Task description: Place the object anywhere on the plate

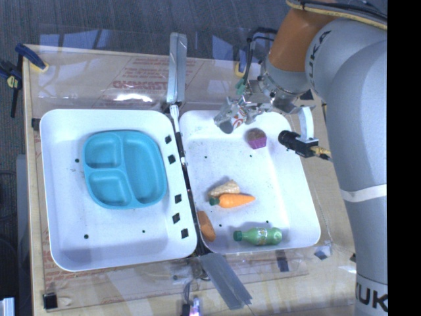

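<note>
A blue plate point(123, 168) with three compartments lies in the left white bin point(59, 229). The right bin point(289, 183) holds a small purple-and-tan cupcake-like item point(256, 137), a carrot point(235, 201), a beige piece point(223, 188) touching the carrot, a green bottle point(258, 236) lying on its side, and an orange-brown item point(206, 226) against the left wall. My gripper point(227, 120) hangs over the far left corner of the right bin, a little left of the purple item. Nothing shows in its grasp.
A metal divider bar point(177, 64) runs between the bins at the back. A black fitting point(297, 143) juts from the arm above the right bin's right wall. The grey arm point(355, 110) covers the bench's right side.
</note>
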### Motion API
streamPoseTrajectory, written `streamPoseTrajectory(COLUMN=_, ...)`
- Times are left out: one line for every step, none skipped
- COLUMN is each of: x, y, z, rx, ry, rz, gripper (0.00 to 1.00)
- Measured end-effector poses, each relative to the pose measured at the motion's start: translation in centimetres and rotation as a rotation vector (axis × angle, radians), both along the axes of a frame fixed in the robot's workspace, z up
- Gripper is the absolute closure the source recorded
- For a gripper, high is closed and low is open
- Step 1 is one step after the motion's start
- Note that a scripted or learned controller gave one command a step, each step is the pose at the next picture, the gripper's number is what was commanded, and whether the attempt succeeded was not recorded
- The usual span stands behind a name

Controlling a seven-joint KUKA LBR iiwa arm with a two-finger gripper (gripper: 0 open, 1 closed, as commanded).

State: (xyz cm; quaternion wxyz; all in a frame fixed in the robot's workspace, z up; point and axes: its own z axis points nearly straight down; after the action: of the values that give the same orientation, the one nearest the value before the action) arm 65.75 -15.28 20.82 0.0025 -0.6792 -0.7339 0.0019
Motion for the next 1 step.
streamPoseTrajectory(x=-2.27, y=5.56, z=-4.94, rx=0.002, ry=0.001, rz=0.331, gripper=1.00)
